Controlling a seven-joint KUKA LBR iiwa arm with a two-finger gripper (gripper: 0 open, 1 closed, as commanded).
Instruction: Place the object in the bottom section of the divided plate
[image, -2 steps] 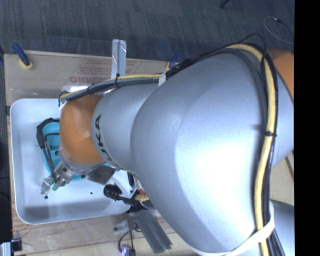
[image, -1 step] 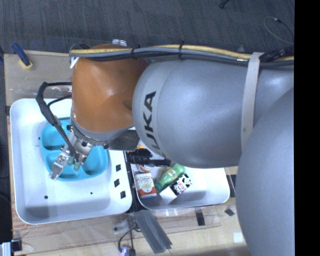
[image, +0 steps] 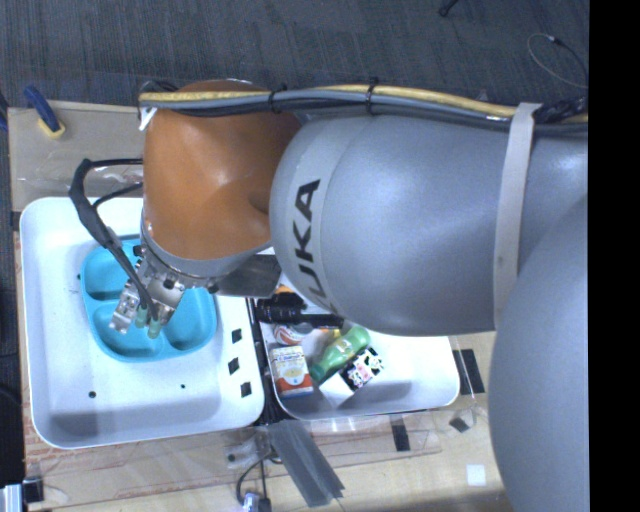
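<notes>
Looming closest, the grey arm (image: 420, 220) hides much of the right bin (image: 440, 385). Its jaws (image: 140, 318) hang over the blue divided plate (image: 195, 320) in the left bin (image: 60, 330), pinching something small and greenish (image: 155, 325) directly above the plate's bottom section.

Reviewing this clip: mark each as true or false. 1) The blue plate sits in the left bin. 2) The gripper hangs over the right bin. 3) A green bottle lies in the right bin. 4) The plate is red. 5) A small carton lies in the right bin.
1) True: the blue plate lies in the left bin.
2) False: the gripper is over the plate in the left bin.
3) True: the green bottle lies in the right bin.
4) False: it is blue.
5) True: the carton lies beside the bottle.
</notes>
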